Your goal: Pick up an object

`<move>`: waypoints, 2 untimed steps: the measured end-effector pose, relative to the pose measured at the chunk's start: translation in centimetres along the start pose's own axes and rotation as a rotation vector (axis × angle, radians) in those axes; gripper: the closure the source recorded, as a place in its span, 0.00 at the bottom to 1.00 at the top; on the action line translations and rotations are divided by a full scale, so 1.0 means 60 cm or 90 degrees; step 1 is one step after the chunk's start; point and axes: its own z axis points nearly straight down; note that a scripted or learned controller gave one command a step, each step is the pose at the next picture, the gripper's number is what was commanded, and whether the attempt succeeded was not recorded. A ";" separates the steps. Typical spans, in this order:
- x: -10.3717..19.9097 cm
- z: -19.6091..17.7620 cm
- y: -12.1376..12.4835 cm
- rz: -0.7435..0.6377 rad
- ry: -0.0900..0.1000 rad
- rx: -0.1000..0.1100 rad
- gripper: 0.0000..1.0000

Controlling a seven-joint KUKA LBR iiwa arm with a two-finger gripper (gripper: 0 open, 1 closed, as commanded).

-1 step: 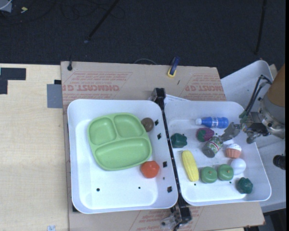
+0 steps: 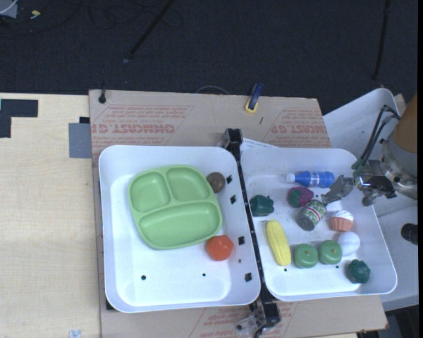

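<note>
My gripper (image 2: 354, 193) hangs over the right side of the right bin (image 2: 381, 282), open, with nothing between its fingers. Its left finger (image 2: 337, 190) points down toward a small can (image 2: 311, 215) lying on its side. A pink cupcake (image 2: 342, 221) sits just below the gripper and a blue bottle (image 2: 311, 179) lies to its left. A purple toy (image 2: 299, 196) rests beside the can.
The right bin also holds a yellow corn cob (image 2: 278, 241), a white egg (image 2: 348, 242), two green round pieces (image 2: 305, 255) (image 2: 330, 252) and dark green toys (image 2: 261, 205) (image 2: 357, 270). In the left bin (image 2: 120, 287) are a green divided plate (image 2: 175, 206), an orange ball (image 2: 219, 247) and a brown ball (image 2: 216, 182).
</note>
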 end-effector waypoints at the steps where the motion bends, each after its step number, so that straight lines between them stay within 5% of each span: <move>1: 0.002 0.071 -0.002 -0.001 0.000 0.001 0.00; 2: 0.005 0.179 -0.007 -0.001 0.001 0.003 0.00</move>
